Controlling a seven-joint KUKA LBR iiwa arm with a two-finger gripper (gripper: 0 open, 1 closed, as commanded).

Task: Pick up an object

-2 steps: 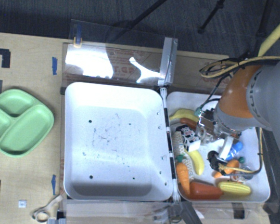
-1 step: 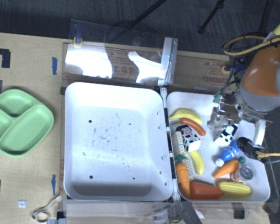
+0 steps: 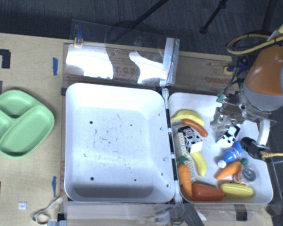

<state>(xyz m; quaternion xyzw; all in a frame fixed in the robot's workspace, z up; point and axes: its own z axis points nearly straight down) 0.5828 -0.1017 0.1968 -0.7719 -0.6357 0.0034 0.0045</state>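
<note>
One grey arm hangs its claw over the right bin.

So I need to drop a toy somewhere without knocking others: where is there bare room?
The left bin offers bare floor from wall to wall. The green divided plate on the bench also has bare compartments. The right bin is crowded: bananas, carrots and a blue bottle, with the gripper above its top end.
</note>
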